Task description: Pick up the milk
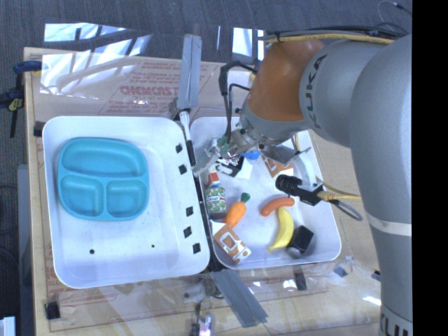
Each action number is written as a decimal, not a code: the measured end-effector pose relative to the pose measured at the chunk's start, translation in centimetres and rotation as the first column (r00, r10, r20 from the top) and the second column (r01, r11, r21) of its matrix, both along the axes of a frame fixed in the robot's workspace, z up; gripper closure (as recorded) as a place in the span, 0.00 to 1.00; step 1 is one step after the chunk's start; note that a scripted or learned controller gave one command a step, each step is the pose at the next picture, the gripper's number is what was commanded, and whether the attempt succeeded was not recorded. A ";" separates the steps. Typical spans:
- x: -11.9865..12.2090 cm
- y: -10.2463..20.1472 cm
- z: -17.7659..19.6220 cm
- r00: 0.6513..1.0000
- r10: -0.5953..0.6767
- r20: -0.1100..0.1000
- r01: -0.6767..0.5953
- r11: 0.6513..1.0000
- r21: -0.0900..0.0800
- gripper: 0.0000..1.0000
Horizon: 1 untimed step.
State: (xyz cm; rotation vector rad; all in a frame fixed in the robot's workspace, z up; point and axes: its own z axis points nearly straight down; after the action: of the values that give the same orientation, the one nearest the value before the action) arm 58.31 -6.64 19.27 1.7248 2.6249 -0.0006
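Toward the right bin's (329, 247) 11 o'clock corner, the hand (229, 151) hangs low among clutter. Whether it is apart, together or clamped cannot be told. Judged so, no milk lifted yet.

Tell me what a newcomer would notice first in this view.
The big grey arm with its orange band dominates the right, reaching down into the right bin, where its claw sits among cluttered toy food near the bin's far left corner. A yellow banana, an orange carrot and a small carton lie nearer the camera. In the left bin, a bright blue divided tray stands out.
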 end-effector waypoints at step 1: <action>0.1 -2.6 -5.1 0.995 -0.102 0.004 0.102 0.995 0.016 0.00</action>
State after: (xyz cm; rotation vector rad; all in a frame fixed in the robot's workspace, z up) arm 58.43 -9.20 14.19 1.8592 2.5370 0.0237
